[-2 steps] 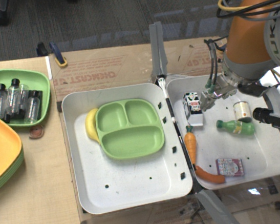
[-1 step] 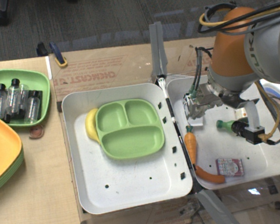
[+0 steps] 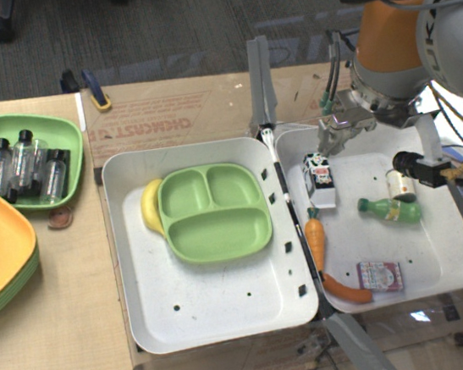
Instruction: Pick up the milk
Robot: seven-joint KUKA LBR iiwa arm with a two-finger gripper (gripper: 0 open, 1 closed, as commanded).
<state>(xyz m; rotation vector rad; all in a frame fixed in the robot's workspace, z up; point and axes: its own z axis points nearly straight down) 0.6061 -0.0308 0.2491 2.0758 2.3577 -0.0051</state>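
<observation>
The milk (image 3: 321, 181) is a small white carton with black cow patches. It lies in the right bin (image 3: 455, 255), close to that bin's left wall. My gripper (image 3: 335, 134) hangs just above and to the right of the carton, near the bin's back left corner. Nothing shows in its grasp. The grey arm with its orange band comes in from the upper right.
In the right bin are a carrot (image 3: 316, 240), an orange vegetable (image 3: 345, 290), a green bottle (image 3: 390, 210), a small can (image 3: 400, 185) and a pink packet (image 3: 379, 275). The left bin (image 3: 223, 309) holds a green divided plate (image 3: 214, 211) and a yellow item (image 3: 150, 207).
</observation>
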